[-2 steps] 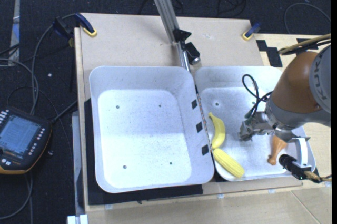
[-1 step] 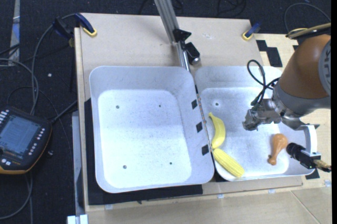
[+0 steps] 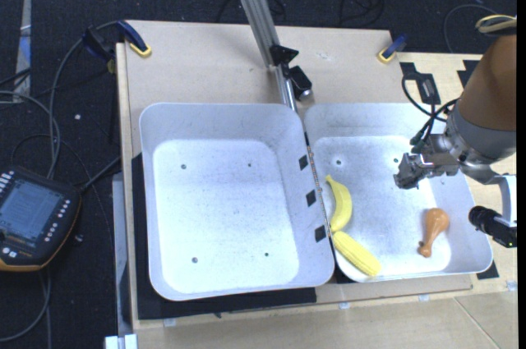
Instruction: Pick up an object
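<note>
The gripper (image 3: 408, 175) hangs over the right bin (image 3: 370, 134); whether it is spread or pressed together cannot be told, and nothing is seen held in it. Nearest lies 1 drumstick-shaped toy (image 3: 432, 229), probably light, stiff and smooth, best pinched across its narrow shank. Beside the bin's left wall lie 2 bananas (image 3: 339, 203), (image 3: 357, 254), curved and likely slippery. The left bin (image 3: 156, 134) adjoins.
</note>
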You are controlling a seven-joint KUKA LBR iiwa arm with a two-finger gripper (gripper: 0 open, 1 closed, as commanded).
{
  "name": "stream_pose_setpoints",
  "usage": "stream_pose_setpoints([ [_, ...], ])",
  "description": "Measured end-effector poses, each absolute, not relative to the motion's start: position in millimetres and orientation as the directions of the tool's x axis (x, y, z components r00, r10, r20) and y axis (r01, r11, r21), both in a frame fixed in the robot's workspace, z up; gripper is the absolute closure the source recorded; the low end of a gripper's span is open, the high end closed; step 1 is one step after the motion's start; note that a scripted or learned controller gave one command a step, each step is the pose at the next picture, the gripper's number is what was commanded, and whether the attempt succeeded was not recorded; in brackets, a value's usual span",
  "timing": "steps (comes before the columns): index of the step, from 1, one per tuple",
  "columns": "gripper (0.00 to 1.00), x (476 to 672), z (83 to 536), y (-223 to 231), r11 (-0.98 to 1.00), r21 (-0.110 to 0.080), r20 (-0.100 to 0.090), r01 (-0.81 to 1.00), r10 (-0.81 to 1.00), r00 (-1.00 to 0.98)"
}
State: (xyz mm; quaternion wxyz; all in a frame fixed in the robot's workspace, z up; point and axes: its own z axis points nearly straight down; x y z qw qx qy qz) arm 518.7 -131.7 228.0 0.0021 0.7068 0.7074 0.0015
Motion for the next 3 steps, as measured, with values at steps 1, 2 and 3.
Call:
stream_pose_setpoints([
  [1,1.0,519.6,280,-132,0.001,0.005,-0.001,1.0,1.0,-0.001],
  [2,1.0,513.1,272,-85,0.004,0.0,0.001,1.0,1.0,-0.004],
  [3,1.0,514.3,274,-30,0.005,0.0,0.001,1.0,1.0,-0.005],
])
